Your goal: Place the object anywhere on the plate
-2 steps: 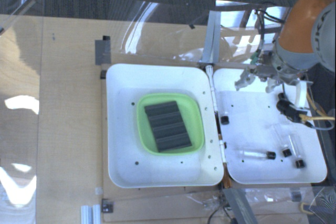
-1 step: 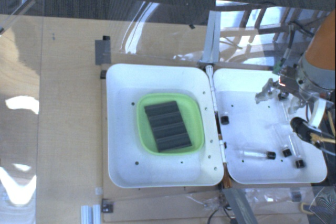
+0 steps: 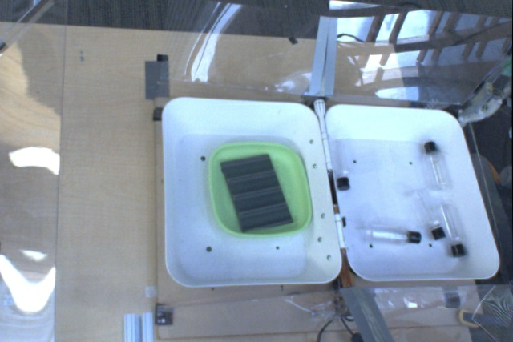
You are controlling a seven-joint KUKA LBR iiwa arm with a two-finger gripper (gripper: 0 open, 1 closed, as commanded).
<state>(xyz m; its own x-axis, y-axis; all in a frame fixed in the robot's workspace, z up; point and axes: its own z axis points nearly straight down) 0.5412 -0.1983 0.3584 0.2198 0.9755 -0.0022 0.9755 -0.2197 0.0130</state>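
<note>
We could not tell whether the gripper was open or closed, so we judged the step from how the things lay. The object (image 3: 255,192), a dark grey ribbed block, lay flat in the middle of the green plate (image 3: 300,180), turned a little so that its long side ran from upper left to lower right. All of it sat inside the plate's raised rim, with green showing on every side. The plate itself rested in the left bin (image 3: 180,252), centre-left of the frame, on the pale wooden worktop (image 3: 96,172). In the right bin (image 3: 377,140), just beside it across the middle seam, we saw a few clear tubes with black caps: one (image 3: 435,162) near the upper right, one (image 3: 391,236) lying along the lower edge and one (image 3: 449,227) at the lower right corner. A small black piece (image 3: 342,183) sat close to the seam. All of these were well apart from the plate. To our eye the placing looked complete, since the block was borne by the plate and touched nothing else. We thought the next move called for little: the arm should keep clear of the left bin so as not to nudge the block. If a check were wanted, it need only confirm that the block lay settled and not propped on the rim.
</note>
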